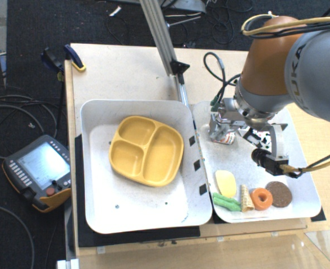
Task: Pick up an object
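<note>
My gripper [223, 132] hangs low over the upper left part of the right bin [299, 175], close to the divider between the bins. A small silver and red item [228, 139] sits right under its tip; whether it is held is unclear. Along the bin's near edge lie a pale yellow piece [225, 182], a green pod [226, 202], a tan cracker [244, 198], an orange ring [261, 198] and a brown round cookie [278, 194]. All of these lie well below the gripper in the view, apart from it.
The left bin [97, 167] holds a yellow divided plate [146, 150]. A slanted metal pole [162, 35] rises from the back between the bins. The grey arm with its orange band [269, 49] covers the right bin's far right part. A teach pendant [39, 172] lies off the bench at left.
</note>
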Action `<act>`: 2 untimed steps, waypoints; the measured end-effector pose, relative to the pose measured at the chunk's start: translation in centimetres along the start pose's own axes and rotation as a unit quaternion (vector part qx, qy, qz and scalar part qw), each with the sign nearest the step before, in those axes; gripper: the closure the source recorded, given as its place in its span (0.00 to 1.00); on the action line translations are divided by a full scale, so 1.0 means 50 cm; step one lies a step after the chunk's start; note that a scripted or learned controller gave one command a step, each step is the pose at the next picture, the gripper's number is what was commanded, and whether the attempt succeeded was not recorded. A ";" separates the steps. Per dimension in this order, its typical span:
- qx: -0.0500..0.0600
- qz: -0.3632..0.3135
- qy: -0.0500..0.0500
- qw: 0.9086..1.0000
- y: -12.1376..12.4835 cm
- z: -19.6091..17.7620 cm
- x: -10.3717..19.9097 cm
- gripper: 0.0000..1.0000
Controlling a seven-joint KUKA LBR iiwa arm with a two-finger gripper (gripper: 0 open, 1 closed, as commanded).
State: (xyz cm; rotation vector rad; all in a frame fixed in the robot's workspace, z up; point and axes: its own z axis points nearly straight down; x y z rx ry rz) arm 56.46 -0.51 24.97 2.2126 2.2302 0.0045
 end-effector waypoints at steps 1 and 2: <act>0.000 -0.001 0.000 1.000 0.050 -0.009 0.112 1.00; -0.001 0.000 0.000 1.000 0.105 -0.017 0.206 1.00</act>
